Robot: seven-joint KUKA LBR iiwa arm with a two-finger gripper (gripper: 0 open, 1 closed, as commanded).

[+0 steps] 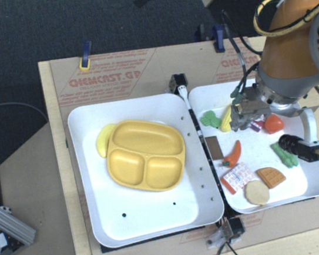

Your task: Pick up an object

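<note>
The camera view looks down on a surface [61, 144] covered with brown board, carrying two shallow white bins side by side. The left bin [102, 221] holds an overturned yellow divided plate [146, 154], with another yellow piece [103, 139] peeking out from under its upper left edge.

The right bin [311, 187] holds the small items. A green toy [209, 119] lies near its upper left corner, with a yellow banana-like piece [226, 120] just beside it. A brown rectangular block [213, 147] sits along the left wall, and an orange-red pepper-shaped item [234, 153] lies next to it. Below that is a red-and-white patterned packet [236, 176], touching a round beige disc [256, 192], with a brown bread-like slice [271, 177] just to the right. A red tomato-like ball [273, 123] and a green leafy piece [284, 154] lie further right, the green one partly under a black part.

The arm [292, 44] reaches in from the right, and the tool [244, 116] hangs low over the upper part of the right bin, beside the banana-like piece. I cannot tell how the tool is set, and nothing is visibly gripped.
</note>
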